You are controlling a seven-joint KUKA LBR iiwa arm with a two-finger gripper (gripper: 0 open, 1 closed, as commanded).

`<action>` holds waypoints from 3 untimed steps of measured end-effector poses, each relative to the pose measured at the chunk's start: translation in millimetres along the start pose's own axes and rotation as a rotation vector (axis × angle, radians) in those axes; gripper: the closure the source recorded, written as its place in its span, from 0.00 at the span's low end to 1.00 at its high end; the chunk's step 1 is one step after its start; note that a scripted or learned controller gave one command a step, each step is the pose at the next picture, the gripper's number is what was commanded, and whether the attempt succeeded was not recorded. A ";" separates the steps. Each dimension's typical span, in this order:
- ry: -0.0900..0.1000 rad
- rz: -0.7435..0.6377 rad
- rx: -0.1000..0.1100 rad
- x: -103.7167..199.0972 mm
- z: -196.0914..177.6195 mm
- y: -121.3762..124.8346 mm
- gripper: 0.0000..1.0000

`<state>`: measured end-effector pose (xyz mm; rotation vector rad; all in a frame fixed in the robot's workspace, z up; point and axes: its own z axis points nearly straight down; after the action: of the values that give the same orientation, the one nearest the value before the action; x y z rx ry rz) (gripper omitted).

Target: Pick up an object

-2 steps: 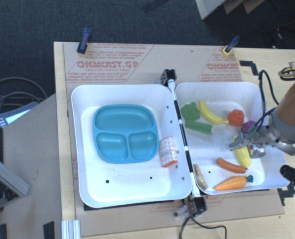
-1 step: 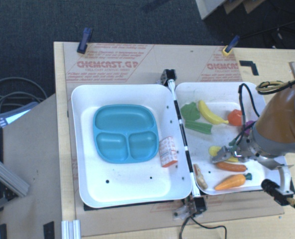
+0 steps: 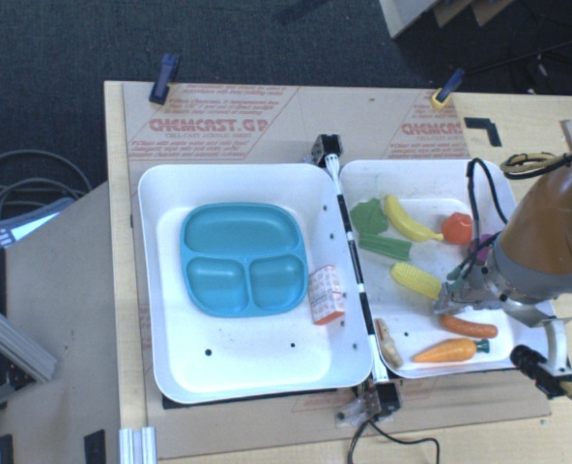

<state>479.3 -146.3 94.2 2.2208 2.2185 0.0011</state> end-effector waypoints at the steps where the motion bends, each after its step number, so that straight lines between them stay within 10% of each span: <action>1: 0.000 0.000 0.000 0.0 0.1 -0.1 0.00; 2: 0.001 -0.002 0.002 50.1 9.8 45.5 0.00; 3: 0.001 -0.002 0.001 49.8 0.1 45.5 1.00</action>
<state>524.8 -96.5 94.1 2.2196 2.2211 0.0007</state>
